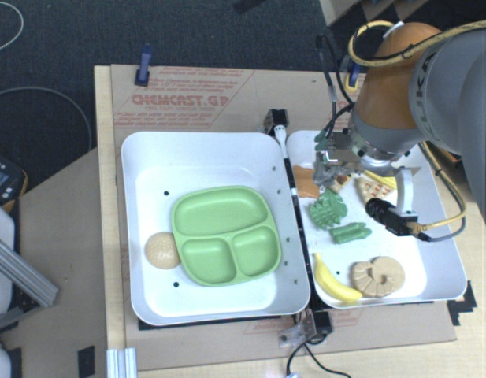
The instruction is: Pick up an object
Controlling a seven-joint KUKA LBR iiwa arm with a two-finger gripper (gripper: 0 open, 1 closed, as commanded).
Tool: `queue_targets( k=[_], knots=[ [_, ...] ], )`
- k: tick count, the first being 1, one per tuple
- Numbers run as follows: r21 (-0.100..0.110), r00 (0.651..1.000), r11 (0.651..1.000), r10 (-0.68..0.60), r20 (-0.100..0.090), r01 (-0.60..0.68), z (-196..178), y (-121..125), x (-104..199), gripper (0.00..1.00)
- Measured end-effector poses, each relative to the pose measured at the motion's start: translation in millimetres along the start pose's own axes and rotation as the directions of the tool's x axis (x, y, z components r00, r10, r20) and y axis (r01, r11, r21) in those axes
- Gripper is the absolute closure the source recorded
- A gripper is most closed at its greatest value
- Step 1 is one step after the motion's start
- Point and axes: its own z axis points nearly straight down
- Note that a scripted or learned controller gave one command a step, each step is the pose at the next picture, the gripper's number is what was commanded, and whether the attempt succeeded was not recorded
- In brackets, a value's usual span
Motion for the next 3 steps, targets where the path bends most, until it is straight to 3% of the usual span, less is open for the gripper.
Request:
queue_targets(
  k=[1,2,3],
  knots=[
    [-0.002,1.000,1.000,-0.003,-0.003,0.003,-75.5,-32.0,38.1,1.00],
    [0.009,1.000,1.000,-0.006,-0.004,0.006,-83.5,-77.3,119.5,1.00],
    [0.016,1.000,1.000,-0.004,-0.002,0.004,-16.7,-107.9,171.7,1.00]
  ],
)
